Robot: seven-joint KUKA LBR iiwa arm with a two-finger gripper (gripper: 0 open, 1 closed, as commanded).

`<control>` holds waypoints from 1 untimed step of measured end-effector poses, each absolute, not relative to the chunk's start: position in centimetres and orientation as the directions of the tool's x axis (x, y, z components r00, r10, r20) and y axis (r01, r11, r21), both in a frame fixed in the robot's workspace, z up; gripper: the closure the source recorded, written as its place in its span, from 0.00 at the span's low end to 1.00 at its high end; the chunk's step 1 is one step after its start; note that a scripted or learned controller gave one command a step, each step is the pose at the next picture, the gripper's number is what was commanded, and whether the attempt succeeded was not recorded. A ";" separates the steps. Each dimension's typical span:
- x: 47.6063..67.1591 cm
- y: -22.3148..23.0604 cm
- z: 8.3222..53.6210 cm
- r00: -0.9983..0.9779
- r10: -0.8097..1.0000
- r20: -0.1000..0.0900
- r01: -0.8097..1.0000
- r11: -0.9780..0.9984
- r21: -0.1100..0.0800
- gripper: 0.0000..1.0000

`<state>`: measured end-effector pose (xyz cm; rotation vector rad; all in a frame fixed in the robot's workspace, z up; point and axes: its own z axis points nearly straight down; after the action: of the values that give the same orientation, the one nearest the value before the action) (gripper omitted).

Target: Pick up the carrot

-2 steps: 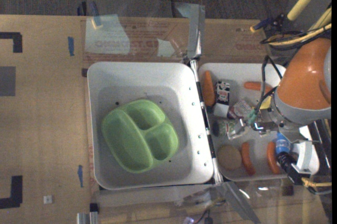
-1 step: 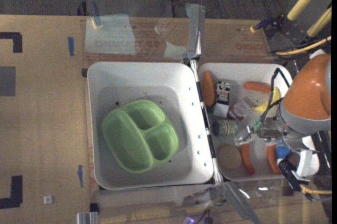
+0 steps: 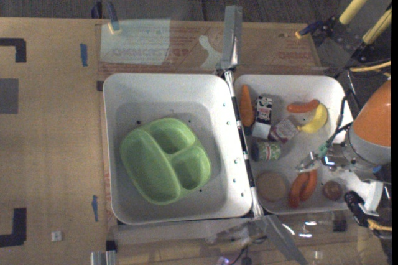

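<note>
Orange and slim, the carrot (image 3: 247,105) lies against the right bin's (image 3: 336,84) left wall beside the small milk carton (image 3: 264,109), while my end effector (image 3: 314,161) hovers well toward that bin's opposite side, its grip state unclear to me, so I judge the approach barely begun and the next move a crossing toward the carrot.

We see the arm (image 3: 373,133) at the right edge: a rounded orange band, grey metal beneath, thin black cables trailing beside it.
</note>
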<state>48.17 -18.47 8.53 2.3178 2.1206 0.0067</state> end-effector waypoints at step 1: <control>48.2 -18.5 8.5 0.089 0.996 0.003 0.996 -0.089 0.003 0.00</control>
<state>48.16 -18.48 8.53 2.3183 2.1200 0.0066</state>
